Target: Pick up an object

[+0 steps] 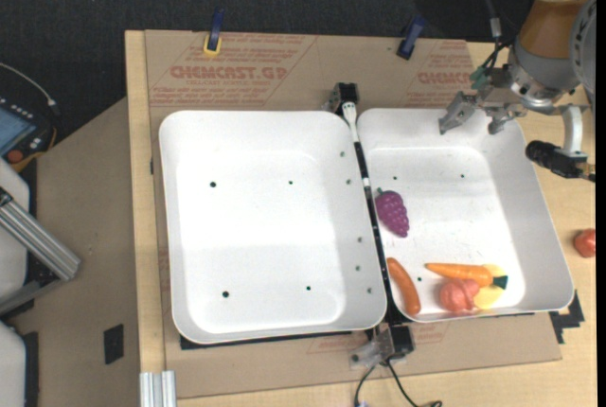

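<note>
My gripper hangs above the far edge of the right bin, fingers spread open with nothing between them. Well in front of it, in the right bin, lie a purple bunch of grapes near the bin's left wall, an orange sausage-shaped piece at the front left, an orange carrot and a pink and yellow piece at the front.
The left bin sits beside the right one, joined by a black hinge strip. Both rest on a cardboard sheet held by blue clamps. A small red object lies on the bench right of the bins.
</note>
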`<state>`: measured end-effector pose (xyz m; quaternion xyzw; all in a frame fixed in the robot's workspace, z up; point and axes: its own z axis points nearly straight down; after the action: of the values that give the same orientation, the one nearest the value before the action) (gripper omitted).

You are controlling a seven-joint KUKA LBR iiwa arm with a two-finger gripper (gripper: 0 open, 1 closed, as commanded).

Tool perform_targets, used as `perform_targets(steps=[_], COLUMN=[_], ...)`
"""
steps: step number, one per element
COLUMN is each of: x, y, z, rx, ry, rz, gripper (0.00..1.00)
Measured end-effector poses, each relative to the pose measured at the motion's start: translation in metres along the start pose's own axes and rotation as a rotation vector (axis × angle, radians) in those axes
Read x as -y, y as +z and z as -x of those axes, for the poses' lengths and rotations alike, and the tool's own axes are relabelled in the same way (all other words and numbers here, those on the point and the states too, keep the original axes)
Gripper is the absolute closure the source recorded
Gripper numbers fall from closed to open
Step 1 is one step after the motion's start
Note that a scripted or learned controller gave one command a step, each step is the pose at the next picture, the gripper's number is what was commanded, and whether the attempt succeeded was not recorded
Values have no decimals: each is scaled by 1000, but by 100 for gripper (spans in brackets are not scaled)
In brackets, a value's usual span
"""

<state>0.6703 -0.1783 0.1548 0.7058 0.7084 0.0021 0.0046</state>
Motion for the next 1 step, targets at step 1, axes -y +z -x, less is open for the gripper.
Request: perform_targets(steps=[1], x=[2], y=[-8], z=[0], rx=[1], ry=[1], rz=[-3], gripper=[100])
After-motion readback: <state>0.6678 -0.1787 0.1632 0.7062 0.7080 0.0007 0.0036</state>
